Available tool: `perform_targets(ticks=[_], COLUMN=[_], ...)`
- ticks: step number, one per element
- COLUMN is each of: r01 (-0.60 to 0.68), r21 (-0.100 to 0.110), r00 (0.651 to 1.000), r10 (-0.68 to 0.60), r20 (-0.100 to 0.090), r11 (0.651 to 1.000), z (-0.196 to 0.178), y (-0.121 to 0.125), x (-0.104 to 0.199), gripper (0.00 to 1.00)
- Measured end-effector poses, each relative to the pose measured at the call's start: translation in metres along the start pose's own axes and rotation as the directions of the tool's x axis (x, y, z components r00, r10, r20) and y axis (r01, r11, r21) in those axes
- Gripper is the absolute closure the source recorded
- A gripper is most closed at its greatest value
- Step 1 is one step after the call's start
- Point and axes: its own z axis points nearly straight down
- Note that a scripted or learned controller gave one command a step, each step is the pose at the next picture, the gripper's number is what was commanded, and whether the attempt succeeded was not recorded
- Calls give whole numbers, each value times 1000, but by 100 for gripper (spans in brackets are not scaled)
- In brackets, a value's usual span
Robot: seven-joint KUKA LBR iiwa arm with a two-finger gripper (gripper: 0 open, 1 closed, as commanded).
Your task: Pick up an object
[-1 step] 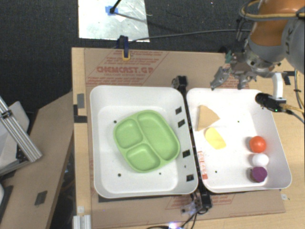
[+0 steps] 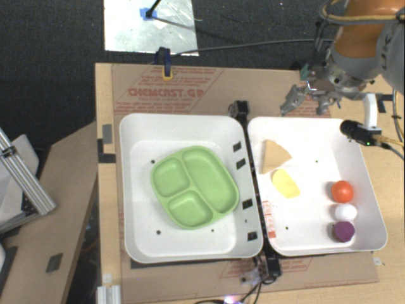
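In the right bin (image 2: 373, 189), toward three o'clock, an orange ball (image 2: 342, 191) is sitting, likely light, rigid, rollable; pinch across its middle. The tool (image 2: 308, 99) is hanging released, empty.

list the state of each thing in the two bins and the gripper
green divided plate: flat in the left bin, compartments bare
tan wedge: lying in the right bin, near the divider
yellow piece: lying just below the wedge
orange ball: resting, untouched
white ball: resting between the orange and purple balls
purple ball: resting near the front rim
gripper: above the right bin's far edge, holding nothing
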Motion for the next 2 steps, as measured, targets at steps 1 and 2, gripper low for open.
perform_targets(ticks=[1, 2], r01=[3, -2], r21=[4, 4], r00=[1000, 1000], r10=[-3, 2], r20=[0, 0], r11=[1000, 1000], z=[53, 110], y=[7, 5], x=[8, -2], gripper=[0, 0])
